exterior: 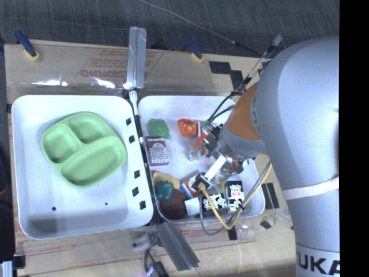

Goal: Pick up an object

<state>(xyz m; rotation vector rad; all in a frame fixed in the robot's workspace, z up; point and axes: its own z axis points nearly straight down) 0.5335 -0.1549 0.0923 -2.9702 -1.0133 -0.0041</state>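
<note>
Grey KUKA arm, orange band above the wrist, reaches low into the right bin. Left bin carries a green divided plate, well apart from the work. End effector sits mid-bin among clutter. Whether it is open or closed, cannot tell: wrist and cables mask it.

Nearest candidate, by my reading: orange packet, just beside the end effector, higher in the view. It looks small, flat and crinkled, orange-red with a pale star. Probably soft and apt to slip.

Advice: descend straight over its middle, close across the short side, lift slowly. Keep off the green lump to its left and the red-and-white box below that. Cow-print pieces lie by the bin's near wall.
</note>
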